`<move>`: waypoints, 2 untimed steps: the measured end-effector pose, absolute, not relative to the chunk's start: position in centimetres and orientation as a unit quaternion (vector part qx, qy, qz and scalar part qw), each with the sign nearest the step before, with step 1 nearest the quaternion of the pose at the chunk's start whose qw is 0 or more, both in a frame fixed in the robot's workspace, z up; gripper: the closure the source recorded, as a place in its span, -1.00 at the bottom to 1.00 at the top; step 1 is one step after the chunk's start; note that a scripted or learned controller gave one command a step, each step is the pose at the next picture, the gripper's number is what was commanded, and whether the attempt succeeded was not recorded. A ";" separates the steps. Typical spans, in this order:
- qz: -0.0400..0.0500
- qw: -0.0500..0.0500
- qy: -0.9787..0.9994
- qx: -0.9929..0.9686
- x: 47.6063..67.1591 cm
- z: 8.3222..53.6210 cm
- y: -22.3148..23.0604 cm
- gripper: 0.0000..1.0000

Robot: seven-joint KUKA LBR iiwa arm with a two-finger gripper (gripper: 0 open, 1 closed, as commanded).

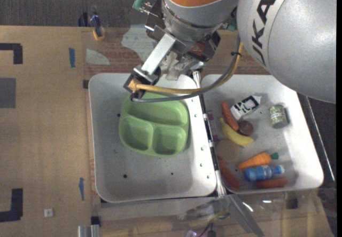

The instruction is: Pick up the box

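The box is a small black-and-white carton lying tilted near the far side of the right bin. My gripper hangs under the big grey and orange wrist, over the far edge of the left bin, just beyond the green tray. It is well left of the box and apart from it. The wrist hides most of the gripper.
A green divided tray fills the middle of the left bin. Around the box lie a small can, a carrot, a banana, a brown ball, another carrot and a blue bottle.
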State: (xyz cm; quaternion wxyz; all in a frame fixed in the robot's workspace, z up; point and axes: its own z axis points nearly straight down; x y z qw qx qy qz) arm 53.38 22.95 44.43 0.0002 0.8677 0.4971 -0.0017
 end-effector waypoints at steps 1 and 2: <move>-0.002 0.001 0.500 0.866 53.3 45.4 23.2 1.00; -0.002 0.000 0.524 0.852 47.9 43.4 20.8 1.00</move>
